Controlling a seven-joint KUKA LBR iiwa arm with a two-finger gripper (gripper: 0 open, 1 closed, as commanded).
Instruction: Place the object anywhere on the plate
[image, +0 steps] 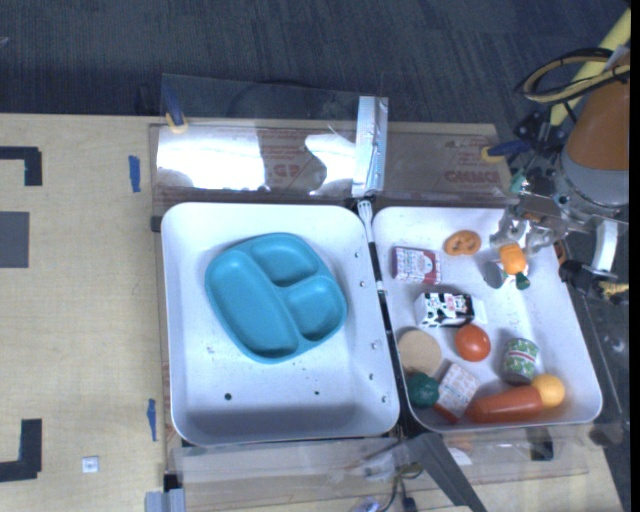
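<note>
Closest to where I stand, along the front edge of the right bin (588, 352), lies a long red-orange toy (505, 403) with a yellow ball (548, 390) touching its right end. Just behind them are a small green-labelled can (520, 358), a red tomato (473, 343), a tan disc (419, 348) and a dark green piece (422, 390) near the front left corner. Mid-bin sits a cow-patterned carton (445, 308). Toward the back edge are a pink packet (415, 264) and an orange biscuit (462, 242).

At the back right corner of that bin the gripper (511, 251) hangs from the grey arm. It looks narrowed onto a small carrot toy (513, 260), orange with a green tip pointing down and slightly right. A grey shadow on the bin floor beside it suggests to me that the toy is lifted clear of the floor, though the grip itself is small and hard to read.

The blue plate (275, 295) lies in the middle of the left bin (200, 385), apart from every wall. It is divided into compartments, and its long axis runs from back left to front right.

What matters next, I'd judge, is that the plate sits well off to the view's left of the claw. The two bins' adjoining walls lie between them, so the carrot toy has to travel high enough to cross those walls before coming down anywhere on the blue.
</note>
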